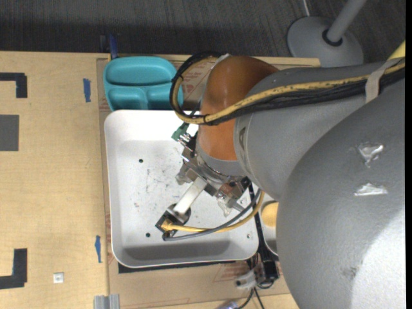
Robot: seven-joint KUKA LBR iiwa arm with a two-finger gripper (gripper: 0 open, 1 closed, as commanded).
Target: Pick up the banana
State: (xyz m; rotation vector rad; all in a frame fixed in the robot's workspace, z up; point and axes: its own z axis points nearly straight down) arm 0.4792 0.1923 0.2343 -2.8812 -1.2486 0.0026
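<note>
Claw [219, 192] sits low over the right side of the bin, tucked under the grey wrist; how far open, cannot tell. Tan cardboard surface [51, 172] at left. Teal moulded plastic tray [138, 82] touches the far rim of the shallow white plastic bin [129, 172]. Yellow banana [269, 215]: one patch visible just right of that bin, mostly hidden by the arm.

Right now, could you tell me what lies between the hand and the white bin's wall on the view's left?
Only the bin's bare, scuffed floor, in the camera view.

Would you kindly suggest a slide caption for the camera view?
Grey KUKA arm reaches over a white bin; a teal tray sits beyond it.
</note>
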